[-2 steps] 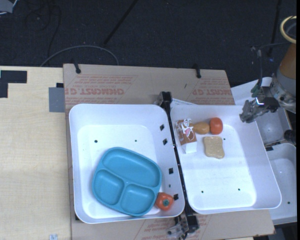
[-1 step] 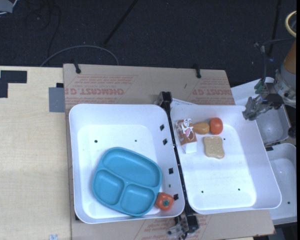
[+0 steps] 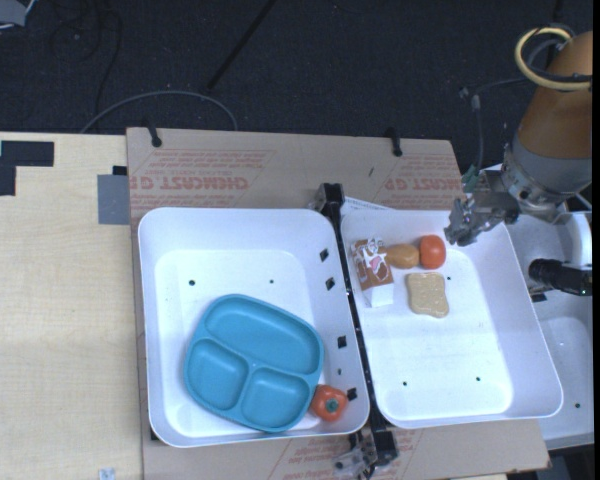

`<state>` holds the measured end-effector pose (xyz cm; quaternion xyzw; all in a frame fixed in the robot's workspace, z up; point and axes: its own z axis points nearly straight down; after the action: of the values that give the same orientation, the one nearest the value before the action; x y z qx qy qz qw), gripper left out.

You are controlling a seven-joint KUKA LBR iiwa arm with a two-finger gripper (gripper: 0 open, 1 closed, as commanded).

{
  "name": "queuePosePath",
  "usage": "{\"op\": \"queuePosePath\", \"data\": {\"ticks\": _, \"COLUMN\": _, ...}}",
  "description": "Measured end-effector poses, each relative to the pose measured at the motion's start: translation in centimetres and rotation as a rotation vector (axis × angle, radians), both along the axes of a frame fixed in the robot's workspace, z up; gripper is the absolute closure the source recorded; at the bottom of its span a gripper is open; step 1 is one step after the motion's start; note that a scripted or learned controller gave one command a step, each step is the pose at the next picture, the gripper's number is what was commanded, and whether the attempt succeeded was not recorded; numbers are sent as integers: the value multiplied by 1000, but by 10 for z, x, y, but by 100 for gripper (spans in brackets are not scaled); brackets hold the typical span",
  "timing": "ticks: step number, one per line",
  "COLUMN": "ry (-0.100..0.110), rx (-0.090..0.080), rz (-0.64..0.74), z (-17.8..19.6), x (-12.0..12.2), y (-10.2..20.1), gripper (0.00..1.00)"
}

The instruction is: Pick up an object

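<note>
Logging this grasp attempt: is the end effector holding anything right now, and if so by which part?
Nothing is visibly held. The end effector hovers over the right bin's upper right corner, apart from the tomato, with nothing visible in it.

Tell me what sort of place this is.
Probably a robot lab test bench, not a kitchen: two white bins side by side on cardboard, toy food such as a tomato and a blue tray, and loose cables on dark carpet.
</note>
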<state>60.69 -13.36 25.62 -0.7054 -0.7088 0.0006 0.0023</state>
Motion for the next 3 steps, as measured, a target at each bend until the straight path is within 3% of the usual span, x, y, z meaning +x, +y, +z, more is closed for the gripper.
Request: {"op": "queuePosePath", "data": {"ticks": 3, "ry": 1, "rx": -1, "rz": -1, "z": -34, "x": -10, "y": 153, "gripper": 100}}
